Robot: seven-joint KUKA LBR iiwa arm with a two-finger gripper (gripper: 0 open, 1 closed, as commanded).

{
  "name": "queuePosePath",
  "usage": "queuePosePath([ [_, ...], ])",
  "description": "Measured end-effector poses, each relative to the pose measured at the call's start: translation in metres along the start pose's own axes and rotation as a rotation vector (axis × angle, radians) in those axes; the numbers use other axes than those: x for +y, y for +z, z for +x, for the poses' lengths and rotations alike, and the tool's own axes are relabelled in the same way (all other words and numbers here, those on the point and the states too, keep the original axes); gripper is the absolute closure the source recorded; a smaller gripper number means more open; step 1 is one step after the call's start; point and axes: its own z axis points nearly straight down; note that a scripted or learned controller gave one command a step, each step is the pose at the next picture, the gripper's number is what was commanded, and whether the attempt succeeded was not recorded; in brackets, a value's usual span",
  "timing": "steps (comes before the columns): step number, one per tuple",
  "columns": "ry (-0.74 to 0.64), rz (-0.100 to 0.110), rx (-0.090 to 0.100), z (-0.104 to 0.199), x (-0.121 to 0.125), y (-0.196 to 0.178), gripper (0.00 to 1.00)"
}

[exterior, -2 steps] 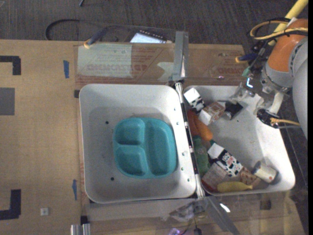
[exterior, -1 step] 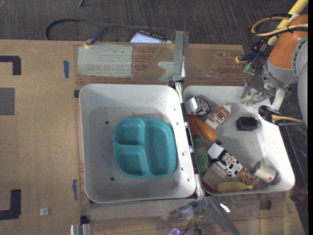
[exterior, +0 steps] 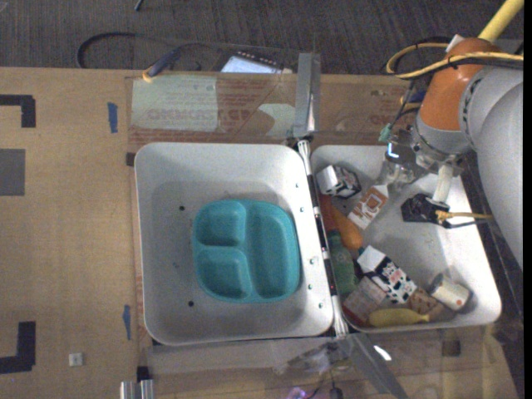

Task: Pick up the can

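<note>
"Hunting for the can first: where do you put it?"

"The can [exterior: 336, 179] is, I judge, the small pale cylinder with a dark end. It lies on its side in the far left corner of the right bin [exterior: 440, 252], close to the wall shared with the left bin [exterior: 166, 223]. It is small in the view, so I would not swear to it."

"And the arm?"

"The arm [exterior: 445, 98] reaches in from the right. Its jaws hang over the far part of the same bin, near the can and to its right, above a white bottle [exterior: 368, 207] with an orange label. Whether they are wide or narrow I cannot tell, because they blur into the pale bin floor. I see nothing gripped."

"So why hang there?"

"I read it as an approach. The can rests on the bin floor, so the pick is not yet done."

"What makes it awkward?"

"The corner does. Two walls hem the can in and the bottle lies just beside it. An orange thing [exterior: 347, 229] runs along the same wall, nearer the camera. Lying down, the can may roll if nudged, so the jaws would do best to close across its round body."

"And the rest?"

"A cow-patterned box [exterior: 391, 278] and a banana [exterior: 394, 316] sit at the near end, well apart from the can. The left bin holds a teal tray [exterior: 245, 250], which plays no part here."
</note>
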Motion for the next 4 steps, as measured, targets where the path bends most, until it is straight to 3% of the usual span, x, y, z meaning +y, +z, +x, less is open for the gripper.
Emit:
queuePosePath([
  [1,0.401,0.0,0.0,0.015,-0.005,-0.101,1.0],
  [2,0.539,-0.001,0.0,-0.061,0.015,-0.134,1.0],
  [3,0.683,0.006,-0.001,-0.065,0.014,-0.101,1.0],
  [4,0.848,-0.003,0.003,0.019,-0.048,-0.031,1.0],
])
